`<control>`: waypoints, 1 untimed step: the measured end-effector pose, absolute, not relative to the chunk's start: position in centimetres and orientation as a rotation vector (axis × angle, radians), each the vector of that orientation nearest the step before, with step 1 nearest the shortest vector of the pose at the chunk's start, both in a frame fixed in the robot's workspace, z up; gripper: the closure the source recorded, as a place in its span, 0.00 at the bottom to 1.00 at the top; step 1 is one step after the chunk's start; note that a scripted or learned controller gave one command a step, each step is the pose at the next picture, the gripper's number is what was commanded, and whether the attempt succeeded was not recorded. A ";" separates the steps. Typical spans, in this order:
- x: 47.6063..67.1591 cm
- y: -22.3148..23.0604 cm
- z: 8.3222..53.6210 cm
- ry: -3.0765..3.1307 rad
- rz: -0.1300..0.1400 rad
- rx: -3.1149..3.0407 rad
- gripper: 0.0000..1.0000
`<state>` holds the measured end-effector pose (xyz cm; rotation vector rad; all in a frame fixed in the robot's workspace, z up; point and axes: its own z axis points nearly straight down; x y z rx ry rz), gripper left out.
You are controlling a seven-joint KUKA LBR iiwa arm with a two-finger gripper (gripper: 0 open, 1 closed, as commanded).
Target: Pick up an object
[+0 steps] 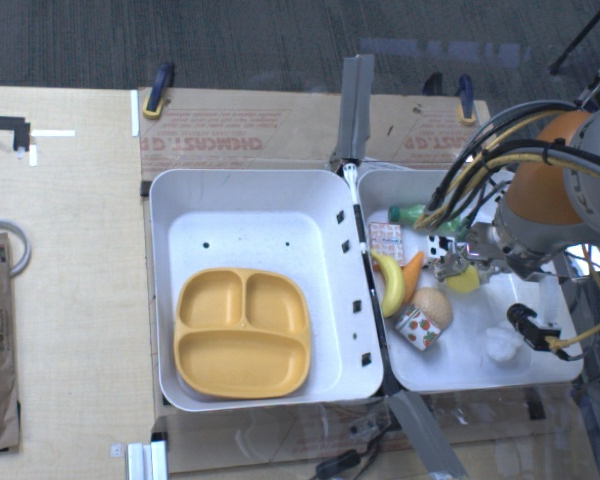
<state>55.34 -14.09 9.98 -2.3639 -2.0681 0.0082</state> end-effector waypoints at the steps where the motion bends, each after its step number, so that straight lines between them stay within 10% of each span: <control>1: 58.7 -13.1 23.6 -2.013 0.005 -2.412 1.00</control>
